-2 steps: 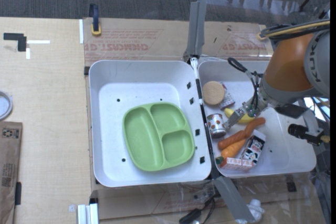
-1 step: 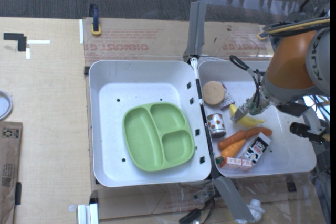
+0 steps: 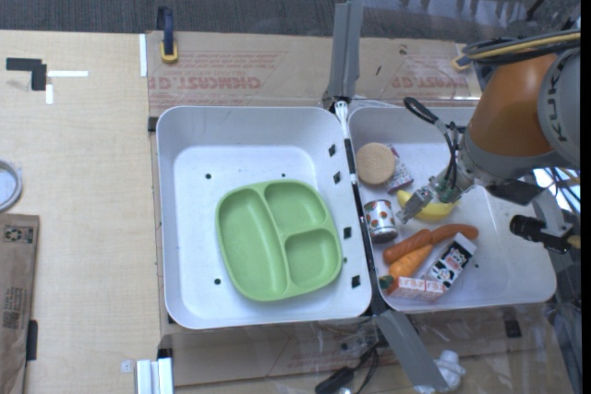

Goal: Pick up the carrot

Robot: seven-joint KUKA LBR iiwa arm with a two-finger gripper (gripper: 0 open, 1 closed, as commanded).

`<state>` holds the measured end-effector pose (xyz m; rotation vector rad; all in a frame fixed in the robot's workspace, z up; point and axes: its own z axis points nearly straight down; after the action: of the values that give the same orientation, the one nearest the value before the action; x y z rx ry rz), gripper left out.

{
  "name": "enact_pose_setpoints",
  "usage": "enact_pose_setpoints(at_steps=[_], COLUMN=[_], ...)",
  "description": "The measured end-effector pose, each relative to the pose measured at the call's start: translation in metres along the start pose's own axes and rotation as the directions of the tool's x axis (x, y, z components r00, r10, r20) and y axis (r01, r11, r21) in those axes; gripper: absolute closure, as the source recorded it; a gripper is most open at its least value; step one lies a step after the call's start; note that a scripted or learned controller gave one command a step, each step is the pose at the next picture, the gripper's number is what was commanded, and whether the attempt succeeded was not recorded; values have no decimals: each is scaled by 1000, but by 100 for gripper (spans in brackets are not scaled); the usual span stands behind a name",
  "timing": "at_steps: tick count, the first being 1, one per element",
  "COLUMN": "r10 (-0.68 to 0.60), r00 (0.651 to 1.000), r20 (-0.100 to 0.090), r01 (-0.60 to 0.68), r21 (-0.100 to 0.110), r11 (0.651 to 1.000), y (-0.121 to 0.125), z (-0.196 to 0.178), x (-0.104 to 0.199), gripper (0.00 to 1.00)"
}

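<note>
The carrot (image 3: 407, 263), a short bright-orange tapered piece, lies in the front part of the right bin (image 3: 517, 277). It rests against a longer red-orange sausage-like piece (image 3: 434, 240). My gripper (image 3: 417, 202) reaches in from the right, low over the yellow banana (image 3: 434, 209). It stands just behind the sausage-like piece and a little behind the carrot, with nothing seen in its hold. The grey arm with the orange band (image 3: 512, 111) covers the bin's back right part.
The right bin also holds a round tan bun (image 3: 376, 163), a small can (image 3: 379, 217), a black-and-white carton (image 3: 450, 264) and a pink box (image 3: 418, 288), all crowded round the carrot. The left bin (image 3: 185, 198) holds a green divided plate (image 3: 280, 238).
</note>
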<state>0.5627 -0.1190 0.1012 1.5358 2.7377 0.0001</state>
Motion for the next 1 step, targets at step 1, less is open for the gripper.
enact_pose_setpoints(at_steps=[1], r10=[-205], r00=[979], r20=[-3], r01=[205], r21=[1], r11=[979], y=[-61], z=[9], x=[54], gripper=[0])
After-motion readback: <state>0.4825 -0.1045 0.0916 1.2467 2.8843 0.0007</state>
